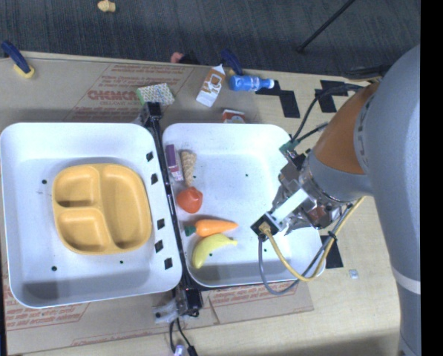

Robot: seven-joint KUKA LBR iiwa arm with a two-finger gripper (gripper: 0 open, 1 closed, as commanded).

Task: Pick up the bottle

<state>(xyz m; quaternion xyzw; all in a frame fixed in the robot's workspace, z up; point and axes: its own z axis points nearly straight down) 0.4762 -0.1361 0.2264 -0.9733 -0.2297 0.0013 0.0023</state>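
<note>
Bottle (pixel 249 84): on its side on the bench, just behind the right bin (pixel 240 162), outside it.
Gripper (pixel 308 210): over that bin's right side; released or clenched, we cannot tell.
Risk: we judge the bottle may roll away from a grasp.
Around: carton (pixel 210 87) near the bottle; carrot (pixel 215 227) and banana (pixel 210 249) in the bin.
In the way: the bin's far wall.

Dark grey carpet (pixel 206 13) fills the 12 o'clock strip, with 1 yellow scrap (pixel 106 6) at 11 o'clock and a thin black rod (pixel 340 12) at 1 o'clock. The bench (pixel 355 317) is pale.
</note>
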